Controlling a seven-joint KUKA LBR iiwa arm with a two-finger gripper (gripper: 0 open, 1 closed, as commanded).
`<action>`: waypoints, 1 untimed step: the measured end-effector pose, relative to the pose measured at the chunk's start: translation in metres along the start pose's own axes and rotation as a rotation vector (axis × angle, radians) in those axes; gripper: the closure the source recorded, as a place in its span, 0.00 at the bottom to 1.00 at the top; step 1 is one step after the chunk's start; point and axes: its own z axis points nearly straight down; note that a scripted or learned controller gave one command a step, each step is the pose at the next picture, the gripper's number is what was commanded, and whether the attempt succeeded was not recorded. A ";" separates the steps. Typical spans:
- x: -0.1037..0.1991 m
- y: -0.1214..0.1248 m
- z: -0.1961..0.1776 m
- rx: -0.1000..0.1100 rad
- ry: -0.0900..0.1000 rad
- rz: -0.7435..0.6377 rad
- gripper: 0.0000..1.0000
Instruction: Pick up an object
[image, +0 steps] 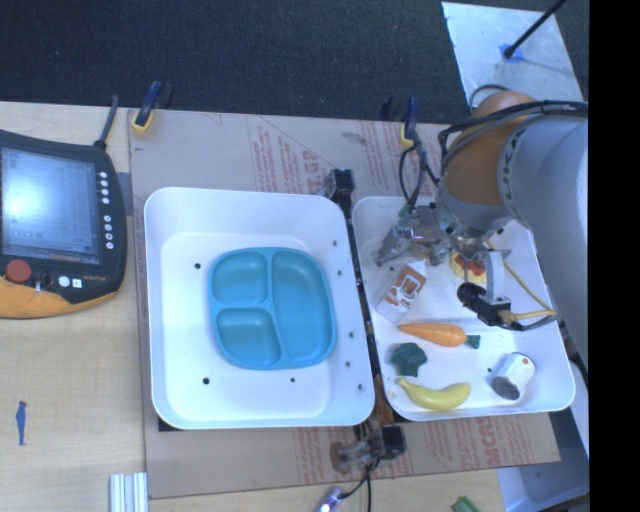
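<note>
The arm (520, 160) hangs over the right bin (545, 395), its gripper (415, 240) low beside a small brown-and-white carton (403, 290). I can't tell its state. The carton lies flat near the bin's left wall and could skid away rather than lift, I'd guess.

No legible text: faint reddish print on the cardboard sheet (290, 160), too blurred to read.
</note>
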 end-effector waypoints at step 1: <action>-0.019 -0.016 0.001 0.005 0.002 0.003 0.00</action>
